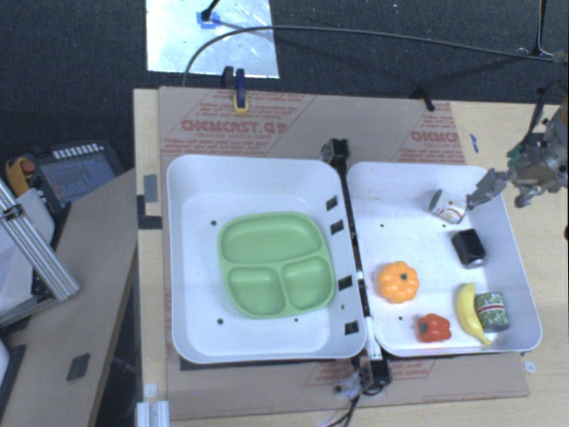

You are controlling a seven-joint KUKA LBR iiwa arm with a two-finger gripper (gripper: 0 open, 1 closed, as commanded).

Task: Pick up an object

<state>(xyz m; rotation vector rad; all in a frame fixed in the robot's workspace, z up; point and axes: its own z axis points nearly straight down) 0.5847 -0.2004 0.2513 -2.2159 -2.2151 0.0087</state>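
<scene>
The pincer (498, 188) hangs over the right bin (533, 327), near its far right corner, with two fingers that look spread, nothing between them, though it's small and blurred here, so take that loosely. One tip sits just beside the little white cup (447, 207) lying on its side. That's the likeliest target. To do this well: centre over the cup, come straight down so the fingers straddle it, clench before lifting. A tipped cup may roll away, so go gently. Just toward the near edge lies the black block (468, 246). Further out: pumpkin (399, 281) mid-bin, red pepper (433, 327), banana (469, 312) and can (491, 311) by the near right corner. The left bin holds a green tray (276, 263).
</scene>
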